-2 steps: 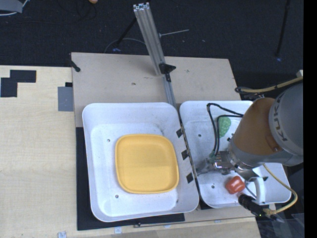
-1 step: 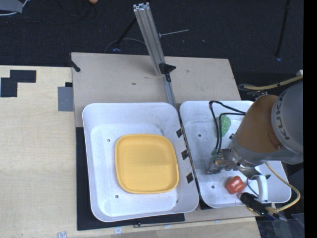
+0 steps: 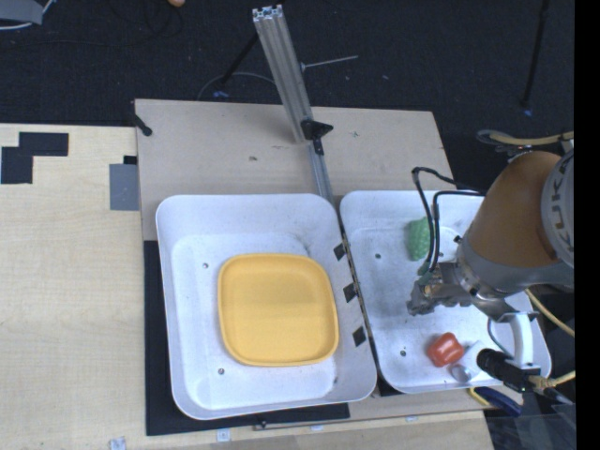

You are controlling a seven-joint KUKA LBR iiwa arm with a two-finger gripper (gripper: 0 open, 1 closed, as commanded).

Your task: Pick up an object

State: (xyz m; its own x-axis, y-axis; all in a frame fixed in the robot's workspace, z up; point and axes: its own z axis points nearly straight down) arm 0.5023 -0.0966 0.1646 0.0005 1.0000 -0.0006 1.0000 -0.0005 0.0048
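A yellow square plate point(image 3: 278, 308) lies flat in the left bin point(image 3: 187, 223). In the right bin point(image 3: 384, 364) a green, spongy-looking object point(image 3: 418, 239) rests near the back, and a small red object point(image 3: 445, 349) sits near the front. My gripper point(image 3: 427, 298) is low over the middle of the right bin, between the green object and the red one, touching neither as far as I can see. The grey arm with its orange band point(image 3: 511, 218) covers the bin's right side and hides most of the gripper.
A slanted aluminium rail point(image 3: 291, 68) rises behind the bins. Black clips point(image 3: 349, 292) line the divide between the two bins. A small metallic item point(image 3: 458, 373) lies at the right bin's front, beside the red object.
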